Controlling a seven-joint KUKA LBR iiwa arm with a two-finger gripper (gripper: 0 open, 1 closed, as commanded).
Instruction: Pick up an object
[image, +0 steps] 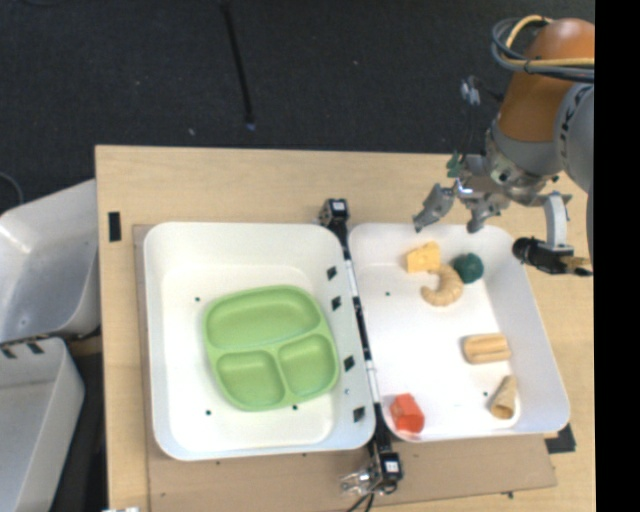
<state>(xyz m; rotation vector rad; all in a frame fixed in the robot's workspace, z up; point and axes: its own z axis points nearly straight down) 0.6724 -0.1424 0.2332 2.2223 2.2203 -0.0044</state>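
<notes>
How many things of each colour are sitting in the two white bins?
Yellow: 1, a wedge-shaped block
Dark green: 1, a round ball
Tan: 3, a curved piece, a log-shaped piece and a cone-shaped piece
Red-orange: 1, a block
Light green: 1, a divided tray
Total: 7

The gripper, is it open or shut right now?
Open. The gripper hangs over the far edge of the right bin, its two fingers spread apart with nothing between them.
</notes>
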